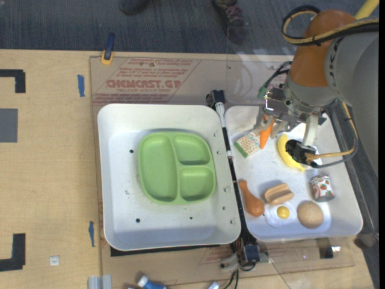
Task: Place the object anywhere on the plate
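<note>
A green divided plate (176,166) lies in the left white bin (114,179). My gripper (266,127) hangs over the upper left part of the right bin (346,212). It is shut on a small orange carrot (263,138), which points down from between the fingers. The carrot's tip is just above a square waffle-like piece (247,144). The plate is well to the left of the gripper, across the wall between the bins.
The right bin also holds a yellow banana (287,153), a red-and-white can (322,187), a hot dog (278,192), a chicken drumstick (252,201), a fried egg (280,212) and a brown round lump (309,214). A black cable (325,156) loops over the banana.
</note>
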### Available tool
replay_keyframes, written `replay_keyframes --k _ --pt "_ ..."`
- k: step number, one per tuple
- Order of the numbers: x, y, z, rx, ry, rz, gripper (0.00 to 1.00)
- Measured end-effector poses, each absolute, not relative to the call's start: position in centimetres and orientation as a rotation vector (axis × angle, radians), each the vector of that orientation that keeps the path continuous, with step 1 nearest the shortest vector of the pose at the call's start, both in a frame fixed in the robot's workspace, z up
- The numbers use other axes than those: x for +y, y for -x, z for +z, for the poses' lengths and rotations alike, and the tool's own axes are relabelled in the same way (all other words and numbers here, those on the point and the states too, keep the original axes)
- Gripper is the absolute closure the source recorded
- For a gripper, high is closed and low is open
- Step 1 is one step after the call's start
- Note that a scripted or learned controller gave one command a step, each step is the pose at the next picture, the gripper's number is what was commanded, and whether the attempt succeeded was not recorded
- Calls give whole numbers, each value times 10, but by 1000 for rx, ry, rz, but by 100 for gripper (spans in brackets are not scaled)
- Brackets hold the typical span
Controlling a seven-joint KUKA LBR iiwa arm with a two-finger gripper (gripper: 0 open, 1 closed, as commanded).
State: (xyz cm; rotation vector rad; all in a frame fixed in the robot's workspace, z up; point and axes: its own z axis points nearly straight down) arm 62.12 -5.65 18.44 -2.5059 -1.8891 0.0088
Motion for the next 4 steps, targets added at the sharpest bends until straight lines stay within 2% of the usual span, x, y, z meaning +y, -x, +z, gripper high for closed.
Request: replay_keyframes --k 1,2,3,4 --pt "7 -607 216 -1710 2634 -4 100" --pt "75 -611 182 -1770 2583 13 100" --pt "108 -550 218 -1756 2597 5 100" --pt "106 -550 216 -1753 2600 12 0"
